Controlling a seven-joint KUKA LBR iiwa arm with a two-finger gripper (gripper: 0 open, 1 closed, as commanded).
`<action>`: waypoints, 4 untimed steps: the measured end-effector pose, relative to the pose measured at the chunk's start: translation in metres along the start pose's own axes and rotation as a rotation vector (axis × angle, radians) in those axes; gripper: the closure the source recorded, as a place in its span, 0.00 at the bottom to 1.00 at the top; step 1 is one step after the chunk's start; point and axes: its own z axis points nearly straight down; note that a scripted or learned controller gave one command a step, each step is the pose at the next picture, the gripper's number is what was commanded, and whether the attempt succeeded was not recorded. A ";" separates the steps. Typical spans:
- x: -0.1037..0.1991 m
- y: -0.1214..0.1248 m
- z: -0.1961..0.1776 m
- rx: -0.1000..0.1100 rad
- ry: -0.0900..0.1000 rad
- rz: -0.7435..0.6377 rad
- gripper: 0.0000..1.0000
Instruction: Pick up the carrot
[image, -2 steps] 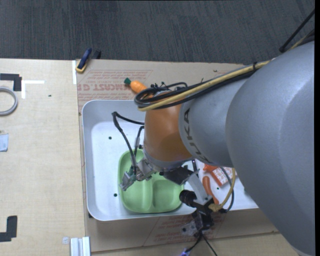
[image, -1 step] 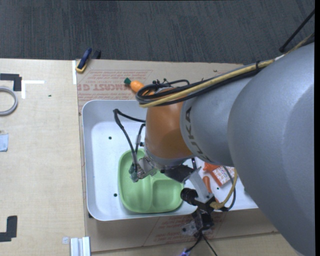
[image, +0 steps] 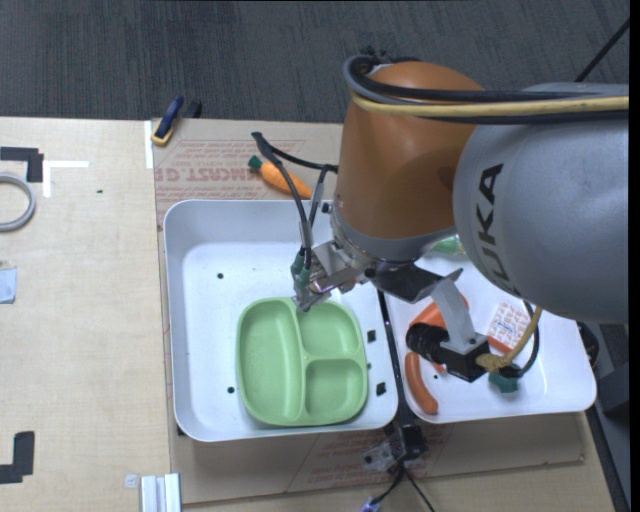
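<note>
The carrot (image: 279, 174), orange with a green top, lies on the cardboard just beyond the far rim of the left bin (image: 200, 300). My gripper (image: 308, 284) hangs low inside the left bin, over the far edge of a green divided plate (image: 300, 365). It is well short of the carrot, on the near side of the bin's far wall. Nothing shows between its tips. The bulky orange and grey arm hides much of the right bin's far half.
The right bin (image: 560, 390) holds a reddish sausage (image: 421, 384), an orange-red piece (image: 429, 314), a red-and-white card (image: 508, 322) and a green thing (image: 450, 243) partly under the arm. A blue marker (image: 168, 118) lies far left of the carrot.
</note>
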 end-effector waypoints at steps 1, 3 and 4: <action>0.026 0.010 0.145 0.004 0.001 0.047 1.00; 0.033 0.031 0.196 0.004 0.001 0.241 1.00; -0.001 -0.001 0.117 0.002 0.001 0.166 1.00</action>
